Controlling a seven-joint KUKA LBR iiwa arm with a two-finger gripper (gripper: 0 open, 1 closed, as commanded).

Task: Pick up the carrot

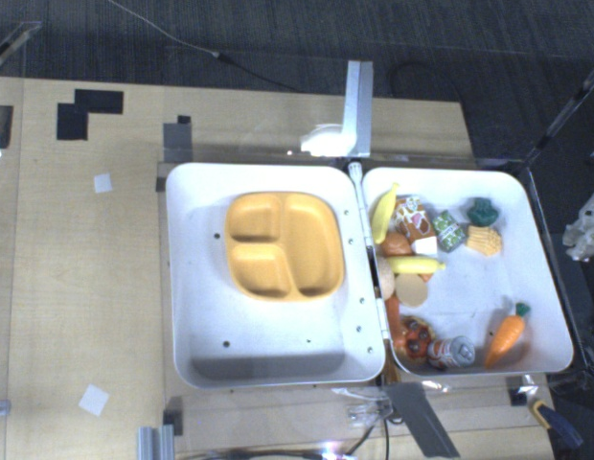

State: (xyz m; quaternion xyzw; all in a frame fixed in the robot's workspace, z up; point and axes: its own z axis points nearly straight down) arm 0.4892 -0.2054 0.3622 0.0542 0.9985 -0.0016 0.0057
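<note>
So we find the carrot (506, 334) in the right bin's (541, 247) near right corner — long axis slanting, leafy end up-right; gripper (586, 230) off beyond the rim, jaw state unclear

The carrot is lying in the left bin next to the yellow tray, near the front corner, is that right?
Not quite. The carrot lies in the right bin, near its front right corner, as the camera view shows. The yellow tray sits alone in the left bin, so the carrot is not next to it.
</note>
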